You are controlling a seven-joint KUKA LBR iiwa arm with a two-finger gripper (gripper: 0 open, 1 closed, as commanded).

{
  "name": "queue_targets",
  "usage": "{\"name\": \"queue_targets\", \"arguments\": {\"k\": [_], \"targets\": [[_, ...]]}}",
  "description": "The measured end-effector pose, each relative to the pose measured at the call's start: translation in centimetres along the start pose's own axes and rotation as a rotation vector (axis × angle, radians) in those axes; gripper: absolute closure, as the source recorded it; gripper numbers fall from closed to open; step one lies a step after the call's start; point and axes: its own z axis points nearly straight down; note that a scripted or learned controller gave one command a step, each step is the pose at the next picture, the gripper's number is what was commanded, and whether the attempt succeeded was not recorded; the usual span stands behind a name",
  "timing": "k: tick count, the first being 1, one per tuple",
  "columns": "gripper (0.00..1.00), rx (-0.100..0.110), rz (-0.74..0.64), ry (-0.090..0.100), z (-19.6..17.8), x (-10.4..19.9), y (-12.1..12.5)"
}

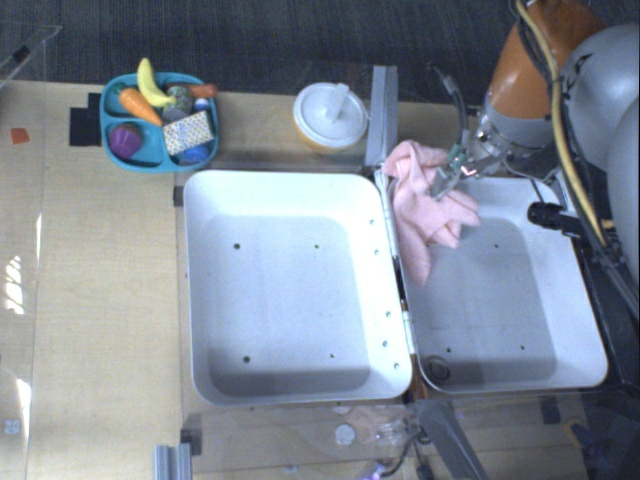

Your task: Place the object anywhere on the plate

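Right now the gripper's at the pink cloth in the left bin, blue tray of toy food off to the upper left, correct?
Wrong bin. The camera view shows the gripper at the pink cloth in the right bin, with the cloth draped over that bin's upper left corner. The blue tray of toy food does sit off to the upper left.

Soft pink cloth [428, 211], smooth white plastic bins [290, 288], pale matt wooden bench [90, 298]

The grey KUKA arm with its orange band [535, 58] reaches in from the right, wrist angled down and leftward. Its two-finger metal gripper [447, 171] sits low at the arm's tip, fingers apparently pinched on a fold of the crumpled pink cloth [425, 213], though their tips are partly hidden.
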Motion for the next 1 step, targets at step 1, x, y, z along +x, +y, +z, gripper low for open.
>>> {"name": "queue_targets", "arguments": {"k": [1], "targets": [[1.00, -0.001, -0.008, 0.000, -4.05, 0.07, 0.24]]}}
